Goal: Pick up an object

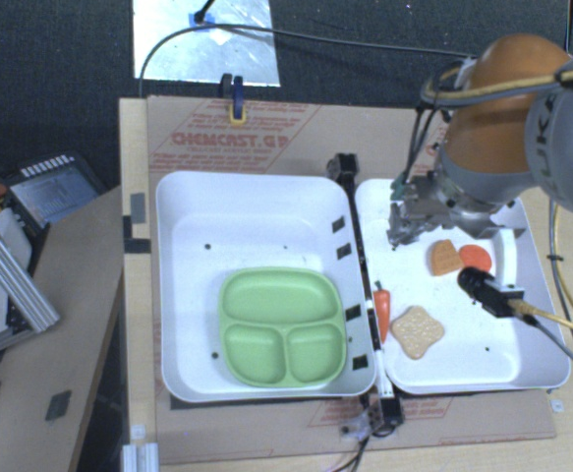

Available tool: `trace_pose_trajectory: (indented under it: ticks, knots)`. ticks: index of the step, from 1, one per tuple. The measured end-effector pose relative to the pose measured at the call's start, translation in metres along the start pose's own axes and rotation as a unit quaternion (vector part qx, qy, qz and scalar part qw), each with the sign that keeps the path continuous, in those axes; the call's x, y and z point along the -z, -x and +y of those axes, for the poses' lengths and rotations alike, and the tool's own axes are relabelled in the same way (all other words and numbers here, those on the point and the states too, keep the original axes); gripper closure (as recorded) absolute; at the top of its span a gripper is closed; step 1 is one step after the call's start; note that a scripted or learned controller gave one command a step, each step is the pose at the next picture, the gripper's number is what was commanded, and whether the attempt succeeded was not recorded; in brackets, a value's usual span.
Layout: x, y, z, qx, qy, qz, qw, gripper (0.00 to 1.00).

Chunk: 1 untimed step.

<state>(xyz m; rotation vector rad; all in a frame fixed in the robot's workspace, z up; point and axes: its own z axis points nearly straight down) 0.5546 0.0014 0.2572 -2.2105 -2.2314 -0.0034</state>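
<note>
The right bin [468, 365] holds a few small food toys. A small orange carrot [381, 311] lies against its left wall. A tan, bread-like piece [417, 331] sits just right of the carrot. Farther back lie a pale orange piece [444, 258] and, touching it on the right, a red-orange piece [477, 257]. My gripper [400, 232] hangs over the back left part of this bin, left of the pale orange piece and apart from it. Nothing shows in its grasp.
The left bin [183, 264] holds a green three-compartment plate [281, 324] at its front. A black divider strip [357, 254] runs between the two bins. The arm's grey and orange body [507, 116] looms over the right bin's back.
</note>
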Motion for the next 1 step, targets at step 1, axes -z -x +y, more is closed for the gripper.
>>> trace_pose_trajectory:
  ticks: [1]
  knots:
    - [-0.0184,-0.0553,0.0029,0.000,-0.001,0.000,1.0000,1.00]
